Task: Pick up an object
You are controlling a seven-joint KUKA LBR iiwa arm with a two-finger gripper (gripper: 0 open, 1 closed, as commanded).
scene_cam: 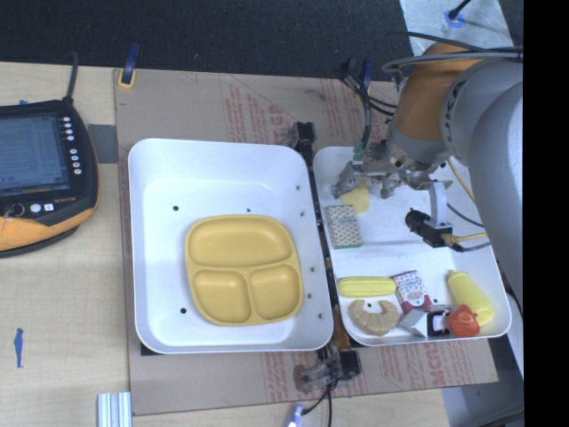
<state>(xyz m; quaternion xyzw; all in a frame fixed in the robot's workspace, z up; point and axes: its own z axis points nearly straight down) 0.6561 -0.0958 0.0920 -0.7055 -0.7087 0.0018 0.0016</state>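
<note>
My gripper [365, 186] hangs low over the far end of the right bin [498, 332], with its grey fingers [343, 183] spread open. A small pale yellow piece [356, 199] lies just below and between them, near the bin's left wall; I cannot tell whether the fingers touch it. Nearer the front lie a grey checkered pad [343, 227], a yellow corn cob [366, 286], a tan croissant [375, 317], a small red and white packet [409, 286], a yellow bottle [471, 297] and a red tomato [462, 322].
The left bin [151, 176] holds a yellow divided plate [242, 268]. A teach pendant [36, 172] lies on the bench at far left. The arm's grey body [498, 140] and cables cover the right bin's right side.
</note>
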